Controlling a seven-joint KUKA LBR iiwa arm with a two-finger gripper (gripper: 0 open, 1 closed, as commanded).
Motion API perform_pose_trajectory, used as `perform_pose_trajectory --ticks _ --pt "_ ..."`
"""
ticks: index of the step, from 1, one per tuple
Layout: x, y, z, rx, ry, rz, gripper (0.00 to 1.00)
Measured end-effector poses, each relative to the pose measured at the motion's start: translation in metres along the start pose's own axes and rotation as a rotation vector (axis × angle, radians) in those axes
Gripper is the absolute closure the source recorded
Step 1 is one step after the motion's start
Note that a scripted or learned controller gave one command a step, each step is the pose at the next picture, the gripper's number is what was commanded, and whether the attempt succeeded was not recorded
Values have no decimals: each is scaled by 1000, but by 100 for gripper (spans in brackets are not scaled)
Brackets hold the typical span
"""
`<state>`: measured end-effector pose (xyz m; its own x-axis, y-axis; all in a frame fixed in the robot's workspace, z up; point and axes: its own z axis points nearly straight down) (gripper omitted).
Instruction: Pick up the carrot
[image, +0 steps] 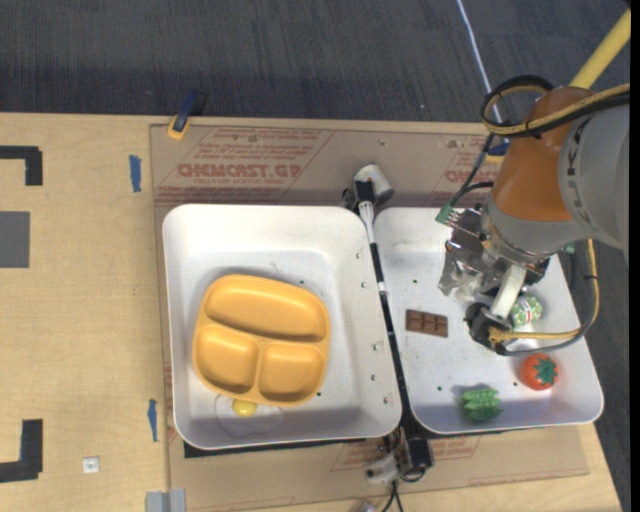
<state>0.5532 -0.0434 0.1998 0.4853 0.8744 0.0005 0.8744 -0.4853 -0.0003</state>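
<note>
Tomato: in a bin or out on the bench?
In. The tomato lies on the floor of the view's right bin, inside its walls, near a corner.

Glossy yellow plastic tray (262, 305), smooth white plastic bins (190, 260), matt brown cardboard (300, 150), pale wooden bench (70, 330).

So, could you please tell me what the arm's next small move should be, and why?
Probably slide the gripper toward the view's lower right, over the small orange-red toy with a green top: it looks the likeliest carrot in the right white bin, apart from the gripper.
</note>
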Motion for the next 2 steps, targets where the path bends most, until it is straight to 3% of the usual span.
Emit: perform_pose_trajectory --ticks 1,2 --pt "-15 -77 16 4 -1 8 100" --pt "34 -103 -56 1 -1 366 100"
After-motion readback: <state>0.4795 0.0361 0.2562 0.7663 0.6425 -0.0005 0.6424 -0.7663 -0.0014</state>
